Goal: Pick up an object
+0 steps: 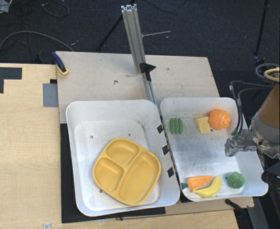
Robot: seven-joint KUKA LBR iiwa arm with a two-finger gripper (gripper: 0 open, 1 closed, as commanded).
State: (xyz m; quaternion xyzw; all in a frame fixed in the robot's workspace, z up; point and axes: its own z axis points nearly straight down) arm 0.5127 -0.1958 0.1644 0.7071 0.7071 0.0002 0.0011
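Observation:
The right bin [204,151] holds several toy foods: an orange [219,119] at the back right, a yellow cheese cube [203,125] beside it, a green pepper [176,126] at the back left, and a carrot [199,181], a banana [209,189] and a green round fruit [234,179] along the front edge. My gripper [233,146] hangs at the bin's right side, between the orange and the green fruit, with nothing visibly in it. Its pose hides the gap between its tips.
The left bin [82,128] bears a yellow divided plate [126,171]. An aluminium post [134,37] rises behind the bins. The arm [270,123] comes in over the right bin's right rim. A wooden bench top lies to the left.

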